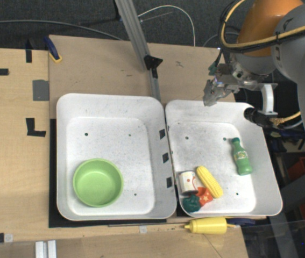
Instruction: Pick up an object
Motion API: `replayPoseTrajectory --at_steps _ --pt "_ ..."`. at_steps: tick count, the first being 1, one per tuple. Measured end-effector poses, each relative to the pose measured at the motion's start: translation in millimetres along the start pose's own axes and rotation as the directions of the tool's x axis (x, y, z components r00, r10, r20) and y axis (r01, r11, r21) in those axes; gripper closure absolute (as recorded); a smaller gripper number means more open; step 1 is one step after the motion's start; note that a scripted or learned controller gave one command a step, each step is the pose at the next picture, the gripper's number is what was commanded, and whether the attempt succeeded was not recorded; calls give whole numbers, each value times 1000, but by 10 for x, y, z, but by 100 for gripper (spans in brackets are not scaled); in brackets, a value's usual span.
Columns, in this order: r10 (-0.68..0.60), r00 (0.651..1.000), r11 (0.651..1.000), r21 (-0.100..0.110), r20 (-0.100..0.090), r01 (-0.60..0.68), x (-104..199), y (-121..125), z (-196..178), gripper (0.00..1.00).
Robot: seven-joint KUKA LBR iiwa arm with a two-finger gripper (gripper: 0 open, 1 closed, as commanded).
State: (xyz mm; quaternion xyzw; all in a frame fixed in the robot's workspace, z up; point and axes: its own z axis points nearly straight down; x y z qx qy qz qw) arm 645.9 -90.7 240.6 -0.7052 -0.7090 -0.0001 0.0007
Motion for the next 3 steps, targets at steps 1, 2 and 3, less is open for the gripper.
replayPoseTrajectory --at_steps 1,2,3 --pt "-2 1000 1000 3 -1 2 598 -125 108 100" --pt "-1 1000 1000 3 0 1 1154 -361 162 100" --pt "-1 1000 1000 3 0 1 1680 -496 261 100"
